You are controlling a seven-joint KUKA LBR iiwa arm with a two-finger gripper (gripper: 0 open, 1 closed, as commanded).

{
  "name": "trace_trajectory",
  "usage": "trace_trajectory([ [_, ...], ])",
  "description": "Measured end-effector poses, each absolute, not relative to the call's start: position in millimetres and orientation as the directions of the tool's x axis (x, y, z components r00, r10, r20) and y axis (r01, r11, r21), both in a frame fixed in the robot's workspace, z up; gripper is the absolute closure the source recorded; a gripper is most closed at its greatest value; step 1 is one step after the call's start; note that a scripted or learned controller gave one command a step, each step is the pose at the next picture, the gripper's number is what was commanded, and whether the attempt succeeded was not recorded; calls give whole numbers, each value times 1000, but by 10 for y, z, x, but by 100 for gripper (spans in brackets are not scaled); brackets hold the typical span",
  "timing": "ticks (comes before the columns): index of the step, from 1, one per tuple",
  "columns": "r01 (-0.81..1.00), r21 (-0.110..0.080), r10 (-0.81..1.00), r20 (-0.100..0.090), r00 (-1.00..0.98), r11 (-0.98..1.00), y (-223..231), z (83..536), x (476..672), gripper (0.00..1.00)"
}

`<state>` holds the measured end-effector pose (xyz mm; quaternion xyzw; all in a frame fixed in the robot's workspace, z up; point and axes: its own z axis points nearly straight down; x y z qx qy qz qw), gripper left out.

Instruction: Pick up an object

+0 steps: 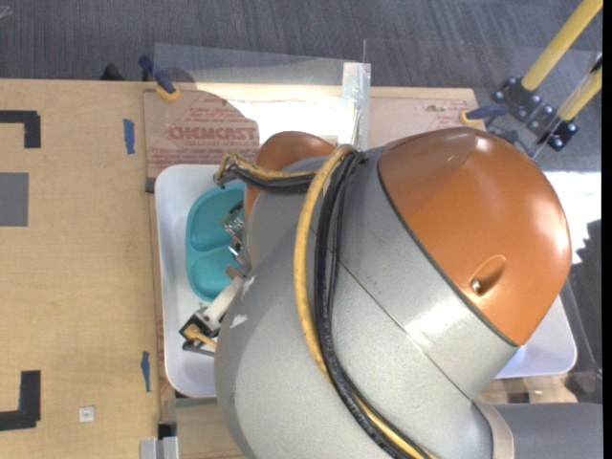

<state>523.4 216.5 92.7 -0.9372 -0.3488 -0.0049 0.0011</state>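
Well, your arm point(402, 333) hung low over the teal object point(206, 235) to reach it; whether it gripped, you couldn't tell.

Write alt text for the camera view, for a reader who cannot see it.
A grey robot arm with an orange band looms close to the camera, hiding most of the right bin and part of the left bin, where a teal object lies partly under the arm's wrist. The tan bench bears black and blue tape marks.
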Motion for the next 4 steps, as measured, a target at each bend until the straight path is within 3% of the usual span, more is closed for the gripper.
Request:
trace_trajectory([
  [1, 428, -2, 428, 1, 904, -904, 2197, 1748, 5001, 100],
  [2, 199, 0, 199, 0, 980, -980, 2183, 1770, 4820, 100],
  [3, 551, -1, 551, 0, 834, -834, 2257, 2674, 4818, 100],
  [4, 199, 2, 199, -6, 980, -980, 2239, 1752, 4778, 100],
])
